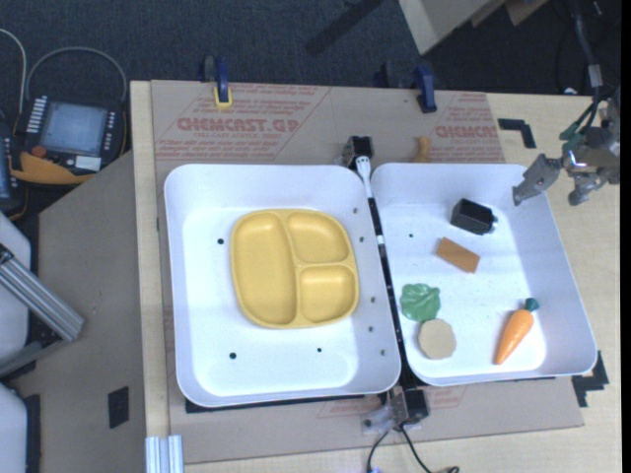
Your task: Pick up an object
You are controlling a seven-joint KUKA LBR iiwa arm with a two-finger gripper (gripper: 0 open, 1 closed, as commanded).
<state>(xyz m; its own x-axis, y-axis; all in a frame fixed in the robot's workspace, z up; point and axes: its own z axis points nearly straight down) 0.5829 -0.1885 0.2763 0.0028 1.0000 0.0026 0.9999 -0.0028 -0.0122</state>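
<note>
Objects for picking lie in your right bin (562, 264). Start with the largest things: the left bin (197, 264) carries a yellow divided plate (293, 266) at its middle. In the right bin you see a carrot (514, 334) near the front right, a green leaf (420, 301) just above a tan disc (437, 339), a brown block (458, 254) mid-bin, and a black block (472, 216) behind it. Your gripper (555, 179) hovers over the bin's far right edge, claw spread and holding nothing.
</note>
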